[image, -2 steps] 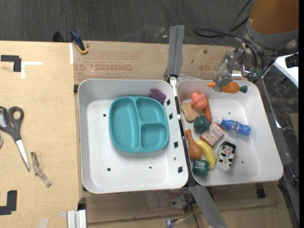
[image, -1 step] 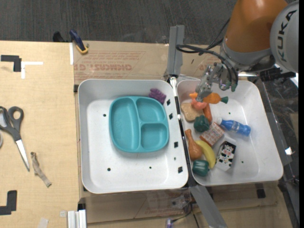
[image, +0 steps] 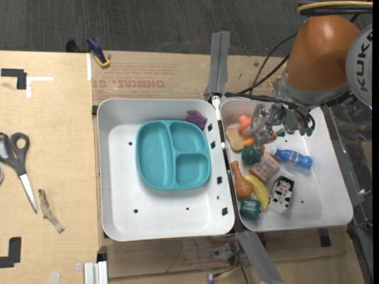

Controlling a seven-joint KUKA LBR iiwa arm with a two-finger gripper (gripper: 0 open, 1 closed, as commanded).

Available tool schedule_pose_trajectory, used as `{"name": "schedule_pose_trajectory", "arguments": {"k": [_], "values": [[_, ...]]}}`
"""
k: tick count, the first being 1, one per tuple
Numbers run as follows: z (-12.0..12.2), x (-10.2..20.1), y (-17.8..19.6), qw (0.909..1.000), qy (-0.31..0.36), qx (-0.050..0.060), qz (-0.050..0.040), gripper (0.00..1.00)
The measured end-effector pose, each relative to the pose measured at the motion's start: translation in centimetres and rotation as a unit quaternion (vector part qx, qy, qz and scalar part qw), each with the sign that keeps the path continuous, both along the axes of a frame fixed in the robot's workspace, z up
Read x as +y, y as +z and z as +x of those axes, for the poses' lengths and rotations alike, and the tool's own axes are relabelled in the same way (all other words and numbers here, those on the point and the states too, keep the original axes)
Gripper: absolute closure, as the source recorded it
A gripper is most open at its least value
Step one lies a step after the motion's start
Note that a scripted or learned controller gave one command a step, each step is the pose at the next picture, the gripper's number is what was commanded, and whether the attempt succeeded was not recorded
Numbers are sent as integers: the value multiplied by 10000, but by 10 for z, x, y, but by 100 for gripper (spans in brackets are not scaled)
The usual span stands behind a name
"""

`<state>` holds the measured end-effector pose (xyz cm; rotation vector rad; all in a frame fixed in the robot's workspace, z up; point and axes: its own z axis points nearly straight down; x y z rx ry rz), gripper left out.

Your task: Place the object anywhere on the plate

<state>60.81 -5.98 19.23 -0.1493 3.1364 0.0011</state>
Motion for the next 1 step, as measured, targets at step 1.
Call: {"name": "schedule_pose_trajectory", "arguments": {"k": [1], "values": [[0, 0, 0, 10000, -1, -1, 0, 0]]}}
